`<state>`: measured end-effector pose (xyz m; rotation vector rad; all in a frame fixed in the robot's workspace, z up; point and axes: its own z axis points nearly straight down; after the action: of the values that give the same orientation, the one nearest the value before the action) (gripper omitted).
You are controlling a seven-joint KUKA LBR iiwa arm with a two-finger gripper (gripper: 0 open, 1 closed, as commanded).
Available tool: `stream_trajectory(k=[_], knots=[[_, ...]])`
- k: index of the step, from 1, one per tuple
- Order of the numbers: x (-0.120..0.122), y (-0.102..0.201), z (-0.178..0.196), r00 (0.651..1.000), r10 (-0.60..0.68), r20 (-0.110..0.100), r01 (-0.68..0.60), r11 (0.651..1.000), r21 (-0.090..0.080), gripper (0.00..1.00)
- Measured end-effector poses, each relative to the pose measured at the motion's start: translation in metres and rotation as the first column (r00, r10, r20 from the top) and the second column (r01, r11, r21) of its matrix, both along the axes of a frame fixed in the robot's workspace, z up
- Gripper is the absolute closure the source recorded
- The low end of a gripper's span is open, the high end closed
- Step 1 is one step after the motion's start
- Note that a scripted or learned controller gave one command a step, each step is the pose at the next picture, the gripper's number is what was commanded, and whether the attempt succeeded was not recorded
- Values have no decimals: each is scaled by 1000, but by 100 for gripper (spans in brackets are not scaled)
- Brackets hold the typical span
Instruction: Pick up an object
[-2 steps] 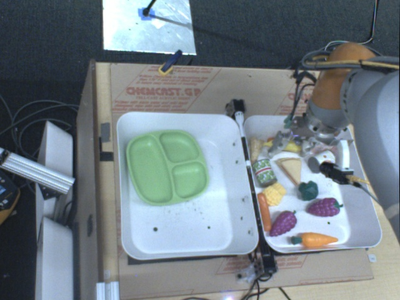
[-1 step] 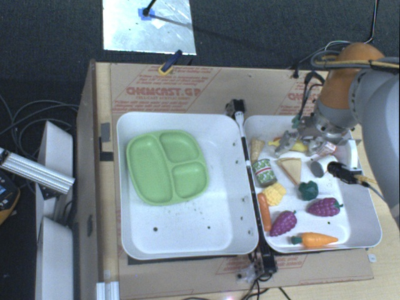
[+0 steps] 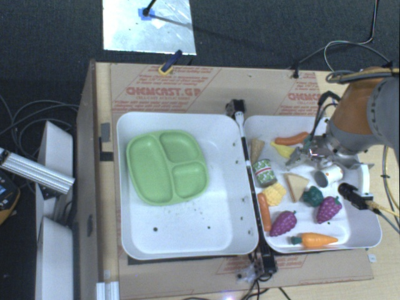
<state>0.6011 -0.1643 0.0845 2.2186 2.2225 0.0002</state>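
The right bin (image 3: 369,230) holds several toy foods. My gripper (image 3: 307,167) hangs over its upper middle, open, with nothing between its fingers. Just below it lie a tan bread wedge (image 3: 296,183) and a dark green vegetable (image 3: 312,196). An orange carrot (image 3: 292,139) and a yellow piece (image 3: 284,150) lie just up and left of it. Further off are a green can (image 3: 264,172), a yellow corn piece (image 3: 274,195), two purple grape bunches (image 3: 329,209) (image 3: 283,222) and a second carrot (image 3: 315,239).
The left bin (image 3: 187,230) holds a green divided plate (image 3: 167,166). A black divider rail (image 3: 250,180) runs between the bins. The arm's orange band (image 3: 356,105) and cables rise at the right. Cardboard surrounds both bins.
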Motion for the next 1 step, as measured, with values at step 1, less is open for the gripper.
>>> stream_trajectory(k=[1], knots=[[42,0,1,1000,2,2,-2,1000,0,0]])
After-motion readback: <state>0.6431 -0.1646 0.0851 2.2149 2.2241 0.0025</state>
